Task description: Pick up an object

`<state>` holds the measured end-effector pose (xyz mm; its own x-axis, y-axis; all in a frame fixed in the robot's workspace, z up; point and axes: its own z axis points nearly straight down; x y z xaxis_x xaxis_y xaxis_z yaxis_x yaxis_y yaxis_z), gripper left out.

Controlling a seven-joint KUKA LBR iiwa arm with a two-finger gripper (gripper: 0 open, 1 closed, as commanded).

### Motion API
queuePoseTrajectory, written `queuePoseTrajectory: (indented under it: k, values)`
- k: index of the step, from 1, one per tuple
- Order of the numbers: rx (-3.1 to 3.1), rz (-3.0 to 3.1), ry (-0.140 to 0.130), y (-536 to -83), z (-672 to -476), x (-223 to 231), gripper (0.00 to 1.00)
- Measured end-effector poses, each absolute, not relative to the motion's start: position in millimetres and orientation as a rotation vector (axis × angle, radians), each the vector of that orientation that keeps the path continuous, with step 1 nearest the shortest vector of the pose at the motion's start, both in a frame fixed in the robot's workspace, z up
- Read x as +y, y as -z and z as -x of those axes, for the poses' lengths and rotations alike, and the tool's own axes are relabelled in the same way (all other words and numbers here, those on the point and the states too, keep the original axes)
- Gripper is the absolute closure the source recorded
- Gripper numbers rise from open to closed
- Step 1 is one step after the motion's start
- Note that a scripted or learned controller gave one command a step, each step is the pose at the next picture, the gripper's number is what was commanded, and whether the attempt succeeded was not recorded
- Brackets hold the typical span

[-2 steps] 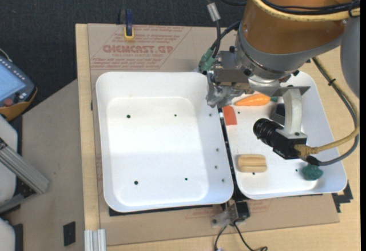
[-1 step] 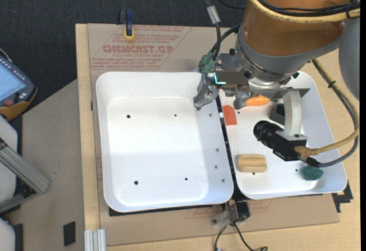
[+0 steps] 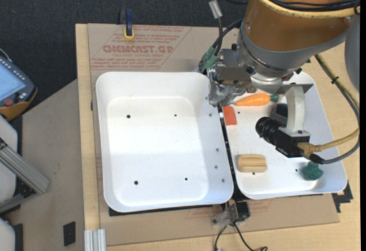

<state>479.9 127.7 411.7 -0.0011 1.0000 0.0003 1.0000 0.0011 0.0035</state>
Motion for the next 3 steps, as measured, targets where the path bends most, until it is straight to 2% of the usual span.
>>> queuePoseTrajectory:
  k: [1, 2, 3]
  values:
    - [2.222, -2.219, -0.002, -411.1, -479.7, 127.9, 0.00]
    - [2.221, -2.217, -0.007, -421.9, -480.3, 128.3, 1.00]
    - [2.221, -2.214, -0.009, -432.0, -480.8, 128.9, 1.00]
